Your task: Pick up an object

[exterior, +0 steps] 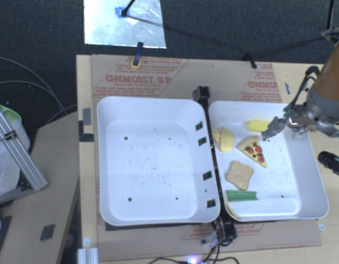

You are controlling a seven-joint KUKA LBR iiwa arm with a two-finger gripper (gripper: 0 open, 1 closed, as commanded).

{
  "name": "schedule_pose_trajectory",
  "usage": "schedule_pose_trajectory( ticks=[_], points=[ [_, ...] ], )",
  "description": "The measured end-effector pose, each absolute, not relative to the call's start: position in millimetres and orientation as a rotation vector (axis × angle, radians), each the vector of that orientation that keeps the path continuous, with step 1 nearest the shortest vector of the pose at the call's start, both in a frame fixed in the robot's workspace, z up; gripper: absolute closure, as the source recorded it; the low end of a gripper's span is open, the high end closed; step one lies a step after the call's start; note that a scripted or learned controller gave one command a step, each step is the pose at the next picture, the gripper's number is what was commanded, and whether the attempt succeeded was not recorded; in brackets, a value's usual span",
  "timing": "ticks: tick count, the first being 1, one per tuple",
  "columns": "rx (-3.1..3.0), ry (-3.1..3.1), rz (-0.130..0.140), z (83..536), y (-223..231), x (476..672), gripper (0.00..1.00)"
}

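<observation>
dark carpet surrounds the worktop (175,73), whose brown board carries red printed lettering, and a shiny metal sheet (124,14) lies on the floor beyond its far edge. at the far left an aluminium frame (15,147) leans over a lower tan surface, with black cables curving across the carpet behind it. the left bin (153,161) sits on the board, white and shallow, its floor marked with faint specks. a row of black clips (205,147) runs down the seam where the two bins meet. the right bin (307,202) holds all the toy food: a pale yellow piece (227,139) just beside the seam, a pizza slice (253,150) to its right, a slice of toast (239,174) nearer the camera, and a green strip (242,195) lying flat near the front rim with a curved yellowish edge under it. a yellow banana-like piece (257,125) lies toward the back of that bin. the gripper (273,128) hangs low over the bin right at this yellow piece's right end, the fingers angled down and leftward; whether they are spread or pressed together cannot be told at this size, and nothing is seen between them. the grey arm (329,98) enters from the right.
</observation>
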State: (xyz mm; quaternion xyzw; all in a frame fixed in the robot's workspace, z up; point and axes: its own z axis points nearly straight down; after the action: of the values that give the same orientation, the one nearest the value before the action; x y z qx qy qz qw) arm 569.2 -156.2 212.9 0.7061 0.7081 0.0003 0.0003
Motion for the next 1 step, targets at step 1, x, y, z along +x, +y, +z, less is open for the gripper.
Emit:
schedule_pose_trajectory(
  ticks=[1],
  points=[
    [2.225, 2.22, -0.001, 80.7, -152.9, 484.8, 0.0]
  ],
)
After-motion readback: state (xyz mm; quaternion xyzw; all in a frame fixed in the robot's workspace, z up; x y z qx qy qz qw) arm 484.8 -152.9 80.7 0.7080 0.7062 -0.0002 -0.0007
